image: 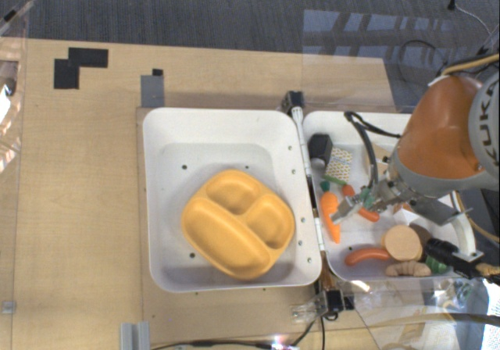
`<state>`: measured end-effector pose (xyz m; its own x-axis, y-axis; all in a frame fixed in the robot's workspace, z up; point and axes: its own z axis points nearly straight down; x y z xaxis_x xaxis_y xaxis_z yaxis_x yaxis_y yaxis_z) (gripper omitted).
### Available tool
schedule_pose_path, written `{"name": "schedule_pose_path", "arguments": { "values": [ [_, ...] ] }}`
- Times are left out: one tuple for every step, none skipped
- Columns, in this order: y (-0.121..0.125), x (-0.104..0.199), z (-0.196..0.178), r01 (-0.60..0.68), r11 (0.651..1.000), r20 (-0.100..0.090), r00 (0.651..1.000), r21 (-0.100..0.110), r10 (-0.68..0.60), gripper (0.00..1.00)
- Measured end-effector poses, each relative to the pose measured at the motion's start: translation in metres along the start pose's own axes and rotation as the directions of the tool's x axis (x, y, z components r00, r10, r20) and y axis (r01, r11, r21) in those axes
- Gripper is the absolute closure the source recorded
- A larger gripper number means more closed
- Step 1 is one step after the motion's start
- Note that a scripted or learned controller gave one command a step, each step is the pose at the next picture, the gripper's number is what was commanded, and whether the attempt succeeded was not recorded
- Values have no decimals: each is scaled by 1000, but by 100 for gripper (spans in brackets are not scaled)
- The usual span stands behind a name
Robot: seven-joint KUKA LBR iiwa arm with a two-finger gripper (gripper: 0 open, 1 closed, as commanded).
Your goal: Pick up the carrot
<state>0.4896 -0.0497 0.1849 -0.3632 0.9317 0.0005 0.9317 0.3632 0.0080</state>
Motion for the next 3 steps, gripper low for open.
{"name": "schedule_pose_path", "arguments": {
  "values": [
    [13,-52,95,-44,999,8,999,-8,44,0],
    [17,-51,83,-37,999,9,999,-16,38,100],
    [123,-27,-4,-138,990,3,990,-10,138,100]
  ]
}}
